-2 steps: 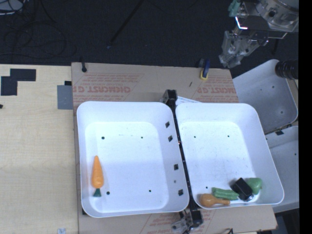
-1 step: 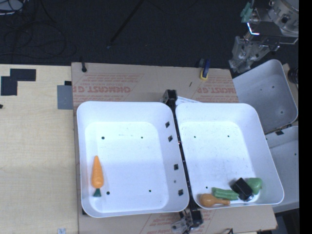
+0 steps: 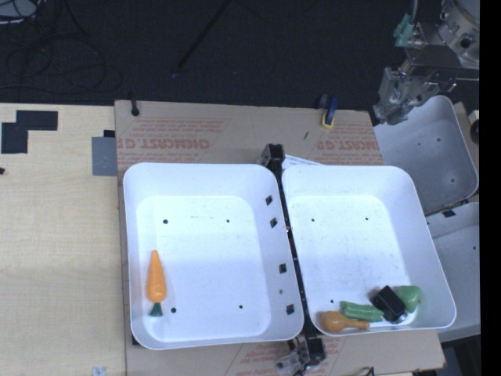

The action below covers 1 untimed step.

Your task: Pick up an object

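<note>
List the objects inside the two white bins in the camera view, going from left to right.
Orange toy carrot in the left bin → orange pear-shaped toy → green pod-shaped toy → black block → round green toy, all in the right bin.

Carrot (image 3: 156,277) in left bin (image 3: 200,180); tool (image 3: 395,108) beyond right bin (image 3: 356,180).

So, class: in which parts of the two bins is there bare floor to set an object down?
Left bin: bare right of the carrot. Right bin: bare above its near corner, where the black block, green pieces and orange piece crowd together.
</note>
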Each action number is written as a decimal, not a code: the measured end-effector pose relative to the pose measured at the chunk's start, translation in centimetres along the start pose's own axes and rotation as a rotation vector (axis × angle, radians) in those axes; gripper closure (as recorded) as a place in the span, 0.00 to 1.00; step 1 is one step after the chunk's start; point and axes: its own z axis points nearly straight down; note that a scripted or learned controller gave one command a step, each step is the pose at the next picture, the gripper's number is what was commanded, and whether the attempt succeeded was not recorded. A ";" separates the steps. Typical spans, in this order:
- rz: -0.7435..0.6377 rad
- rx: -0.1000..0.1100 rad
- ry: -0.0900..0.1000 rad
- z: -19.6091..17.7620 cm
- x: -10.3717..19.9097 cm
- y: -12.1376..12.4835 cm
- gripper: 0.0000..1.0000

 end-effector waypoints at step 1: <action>0.002 0.000 0.000 0.0 -0.3 -1.3 1.00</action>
